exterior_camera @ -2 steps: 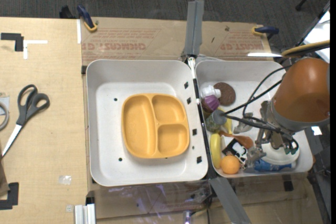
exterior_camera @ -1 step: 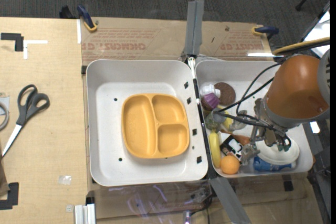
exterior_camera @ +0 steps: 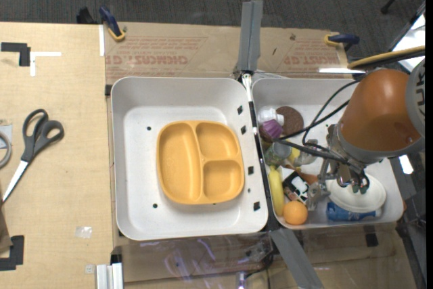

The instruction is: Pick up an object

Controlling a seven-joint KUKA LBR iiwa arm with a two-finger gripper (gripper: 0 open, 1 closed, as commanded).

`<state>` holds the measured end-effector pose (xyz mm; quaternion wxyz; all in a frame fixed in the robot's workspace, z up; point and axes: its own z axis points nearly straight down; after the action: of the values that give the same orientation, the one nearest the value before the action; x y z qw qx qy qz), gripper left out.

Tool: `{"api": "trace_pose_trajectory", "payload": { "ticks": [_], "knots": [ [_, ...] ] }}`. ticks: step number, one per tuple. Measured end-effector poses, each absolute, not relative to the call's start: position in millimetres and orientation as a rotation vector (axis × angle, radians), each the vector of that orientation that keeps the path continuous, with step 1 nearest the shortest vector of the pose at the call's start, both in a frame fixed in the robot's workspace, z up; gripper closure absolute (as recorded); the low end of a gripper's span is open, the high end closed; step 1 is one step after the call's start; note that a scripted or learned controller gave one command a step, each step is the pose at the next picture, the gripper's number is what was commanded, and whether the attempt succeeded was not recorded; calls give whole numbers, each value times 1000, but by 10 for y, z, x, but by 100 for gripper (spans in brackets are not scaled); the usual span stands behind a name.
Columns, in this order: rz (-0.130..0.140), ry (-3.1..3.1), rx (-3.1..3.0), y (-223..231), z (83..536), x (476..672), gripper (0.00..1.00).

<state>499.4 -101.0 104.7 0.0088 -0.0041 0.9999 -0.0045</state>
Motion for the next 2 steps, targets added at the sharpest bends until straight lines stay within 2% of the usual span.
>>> {"api": "trace_pose_trajectory", "payload": {
  "ticks": [1, 2],
  "knots": [
    [-10, 3129, -36, -999, 1043, 5046, 0],
    [-11, 3118, 230, -1002, 1045, 5076, 0]
  ]
}}
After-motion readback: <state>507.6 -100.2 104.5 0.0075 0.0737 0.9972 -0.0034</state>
